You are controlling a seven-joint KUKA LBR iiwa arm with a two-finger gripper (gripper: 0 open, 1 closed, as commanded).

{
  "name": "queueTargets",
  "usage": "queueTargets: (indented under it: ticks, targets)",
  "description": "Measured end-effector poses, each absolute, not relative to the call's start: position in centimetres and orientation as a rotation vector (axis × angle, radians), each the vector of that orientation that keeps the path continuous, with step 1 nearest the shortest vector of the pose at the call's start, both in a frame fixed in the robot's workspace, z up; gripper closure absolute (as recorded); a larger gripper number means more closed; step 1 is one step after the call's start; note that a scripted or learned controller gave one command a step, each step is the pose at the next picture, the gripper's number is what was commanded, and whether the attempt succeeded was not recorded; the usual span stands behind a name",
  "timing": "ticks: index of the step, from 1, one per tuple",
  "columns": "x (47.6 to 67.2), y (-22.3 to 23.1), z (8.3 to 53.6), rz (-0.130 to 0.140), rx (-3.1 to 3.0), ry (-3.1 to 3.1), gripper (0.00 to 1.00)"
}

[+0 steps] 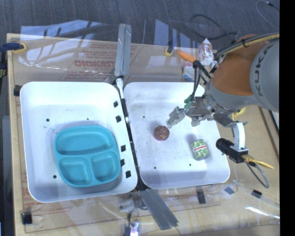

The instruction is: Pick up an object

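Nothing sits between the jaws (175, 116) as far as the slanted view shows: the two fingers look parted a little and bare, hanging over the right bin (137, 132) near its middle, just up and right of a small round brownish disc (161, 132). Whether the fingertips touch the bin floor I cannot tell. So the pick looks to be at its early stage; no object is lifted, and the closing, gripping and raising are all left to do.

The disc lies flat on the bin floor, apart from the fingers, and seems the nearest candidate. A green and white patterned packet (201, 149) lies further right in the same bin, near the front right corner, well apart from the disc. That makes two loose objects in the right bin.

The left bin (29, 132) holds one blue tray (87, 155) with three compartments, one long and two smaller, and nothing lies in them that I can see.

Count on the worktop (59, 48): two white bins side by side, one blue tray, one disc, one packet, one grey arm (236, 82) with its orange band reaching in from the right
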State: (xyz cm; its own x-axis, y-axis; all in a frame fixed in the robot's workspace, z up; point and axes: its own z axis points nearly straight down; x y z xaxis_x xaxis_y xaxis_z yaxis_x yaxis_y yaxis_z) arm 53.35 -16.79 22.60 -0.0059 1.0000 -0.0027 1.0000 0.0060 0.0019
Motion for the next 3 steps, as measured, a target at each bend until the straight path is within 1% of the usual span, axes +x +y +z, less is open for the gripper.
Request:
queueTargets:
  ticks: [1,2,3]
  targets:
    - [54.8,-15.8,9.0,-0.005,2.244,2.204,0.00]
    - [54.8,-15.9,10.0,-0.007,2.241,2.207,1.00]
    - [58.9,-4.9,19.2,-0.001,2.245,2.202,1.00]
